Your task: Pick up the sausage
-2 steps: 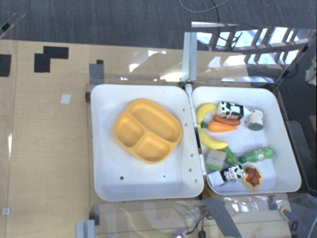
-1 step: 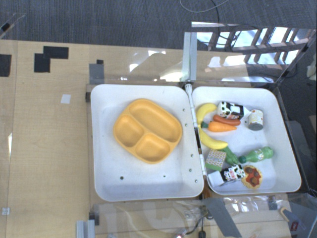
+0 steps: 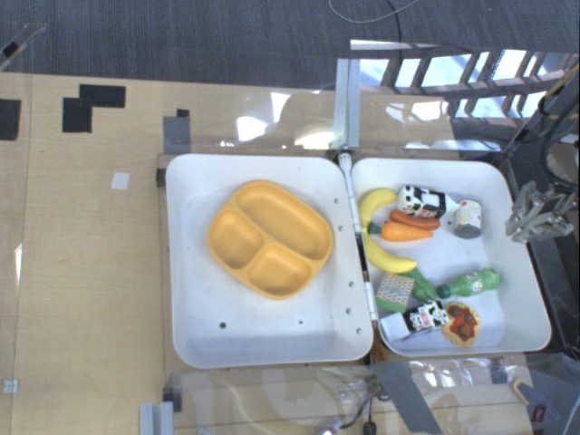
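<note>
In the right-hand white bin, well away from the gripper and toward the wall the two bins share, lies the sausage. It is a short reddish-brown link lying flat, pressed alongside an orange carrot that sits on its nearer side. A black-and-white cow-patterned carton touches its far side, so the sausage is wedged between the two. That leaves little free room on either long side, and a grasp would probably have to come straight down over it.

A small can lies between the sausage and the gripper. Past the sausage from the gripper, a banana curves along the dividing wall. Nearer the camera sit a green bottle, a checked packet, a second cow-patterned carton and a red and orange toy food piece that is too small to name.

The gripper hangs at the outer rim of this bin, beside the toys rather than over them, holding nothing. It looks like a starting position before the reach. It shows as a small tangle of grey metal against a dark background, and I cannot tell whether it is open or closed. Most of the arm is cut off by the picture's edge.

The left bin holds a yellow divided plate.
</note>
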`<state>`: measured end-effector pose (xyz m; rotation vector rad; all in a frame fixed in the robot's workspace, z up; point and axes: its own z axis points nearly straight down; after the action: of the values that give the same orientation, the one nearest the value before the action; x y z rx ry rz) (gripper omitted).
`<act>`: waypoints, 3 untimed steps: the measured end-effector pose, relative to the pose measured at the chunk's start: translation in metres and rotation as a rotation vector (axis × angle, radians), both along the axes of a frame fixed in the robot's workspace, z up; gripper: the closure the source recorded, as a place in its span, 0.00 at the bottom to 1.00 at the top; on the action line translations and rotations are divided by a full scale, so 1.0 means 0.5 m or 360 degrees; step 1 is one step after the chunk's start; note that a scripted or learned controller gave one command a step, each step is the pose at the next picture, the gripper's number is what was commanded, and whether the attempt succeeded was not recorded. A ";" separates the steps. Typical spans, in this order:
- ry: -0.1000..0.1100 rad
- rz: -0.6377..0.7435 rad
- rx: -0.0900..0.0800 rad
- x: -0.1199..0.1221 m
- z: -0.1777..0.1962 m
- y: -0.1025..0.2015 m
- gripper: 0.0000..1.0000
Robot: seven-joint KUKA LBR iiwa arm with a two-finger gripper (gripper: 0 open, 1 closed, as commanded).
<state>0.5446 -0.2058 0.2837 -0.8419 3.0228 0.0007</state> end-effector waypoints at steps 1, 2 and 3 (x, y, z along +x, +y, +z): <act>-0.0013 0.0383 -0.0006 -0.063 0.304 -0.001 1.00; -0.0027 0.0379 -0.0006 -0.055 0.324 -0.001 1.00; -0.0005 0.0205 -0.0001 -0.024 0.301 0.045 1.00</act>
<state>0.5327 -0.1834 0.4340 -1.0337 2.9598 -0.0013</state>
